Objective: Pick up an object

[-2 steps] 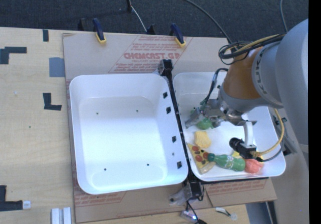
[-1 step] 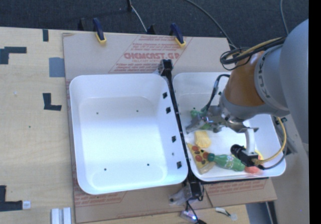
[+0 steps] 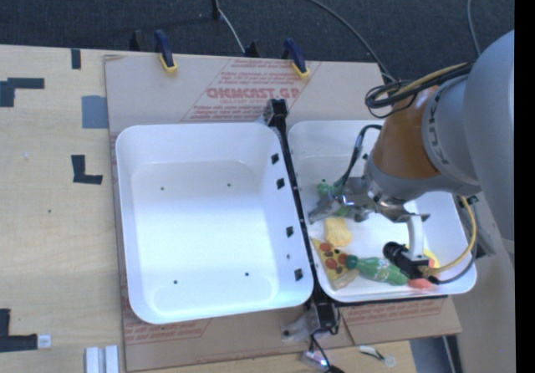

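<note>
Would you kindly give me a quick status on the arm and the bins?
Gripper low in right bin, among the small objects. Yellow piece just beside it. Grasp unconfirmed. Green bottle lying near front wall.

Over the right bin (image 3: 311,139) the arm's gripper (image 3: 347,211) hangs low above a yellow piece (image 3: 338,232), with a green bottle (image 3: 374,268) nearer that bin's front wall and the left bin (image 3: 201,225) alongside.
</note>
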Motion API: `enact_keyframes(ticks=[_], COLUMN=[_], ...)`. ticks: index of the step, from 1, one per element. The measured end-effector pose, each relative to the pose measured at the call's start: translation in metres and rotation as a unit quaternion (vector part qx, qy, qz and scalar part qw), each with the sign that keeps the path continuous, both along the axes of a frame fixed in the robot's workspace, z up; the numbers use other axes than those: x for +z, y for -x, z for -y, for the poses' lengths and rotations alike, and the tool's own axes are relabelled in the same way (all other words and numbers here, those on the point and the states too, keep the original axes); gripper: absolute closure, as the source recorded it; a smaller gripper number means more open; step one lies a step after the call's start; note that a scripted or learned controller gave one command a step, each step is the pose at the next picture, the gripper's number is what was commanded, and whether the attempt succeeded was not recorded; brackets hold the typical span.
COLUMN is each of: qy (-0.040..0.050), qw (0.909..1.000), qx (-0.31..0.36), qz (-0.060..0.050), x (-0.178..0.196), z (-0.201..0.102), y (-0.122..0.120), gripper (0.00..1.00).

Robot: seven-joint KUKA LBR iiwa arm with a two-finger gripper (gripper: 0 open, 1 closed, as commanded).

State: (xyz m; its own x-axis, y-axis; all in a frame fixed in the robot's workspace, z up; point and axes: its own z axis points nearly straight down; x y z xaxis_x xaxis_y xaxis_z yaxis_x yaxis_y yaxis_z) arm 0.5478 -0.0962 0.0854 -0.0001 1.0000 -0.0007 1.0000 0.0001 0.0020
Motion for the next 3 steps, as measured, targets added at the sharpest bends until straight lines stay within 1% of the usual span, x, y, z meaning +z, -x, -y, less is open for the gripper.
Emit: enact_keyframes(ticks=[1, 2, 3], qy=[-0.0002, 0.0000, -0.0001], qw=[1.0000, 1.0000, 1.0000], qx=[0.000, 0.000, 0.000], qz=[-0.001, 0.000, 0.000], x=[0.000, 0.000, 0.000], z=[-0.001, 0.014, 0.015], y=[-0.013, -0.066, -0.033], gripper=[0.00, 0.00, 0.00])
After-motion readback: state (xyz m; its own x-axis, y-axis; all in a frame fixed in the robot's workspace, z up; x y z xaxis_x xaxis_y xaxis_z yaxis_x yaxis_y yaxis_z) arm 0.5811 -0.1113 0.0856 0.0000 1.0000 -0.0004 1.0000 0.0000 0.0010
